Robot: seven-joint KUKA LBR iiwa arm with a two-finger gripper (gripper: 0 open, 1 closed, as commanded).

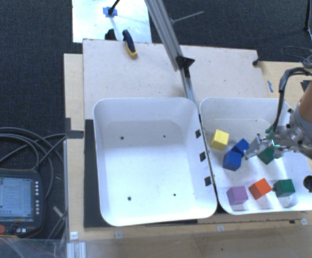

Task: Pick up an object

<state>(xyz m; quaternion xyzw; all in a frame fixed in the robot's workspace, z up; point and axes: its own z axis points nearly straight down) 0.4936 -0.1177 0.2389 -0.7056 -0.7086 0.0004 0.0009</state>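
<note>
The gripper [253, 153] hangs low in the right bin [212, 109], just at 3 o'clock of 2 blue cubes [235, 155] near the bin's middle; whether its fingers are spread or clenched I cannot tell. The cubes look light, stiff and smooth, best pinched across 2 opposite flat faces. A yellow cube [219, 139] sits at 11 o'clock of them, purple [237, 195] and orange [260, 188] at 6 and 5, green [284, 187] farther right. The blue pair touch, which may crowd a finger.
</note>
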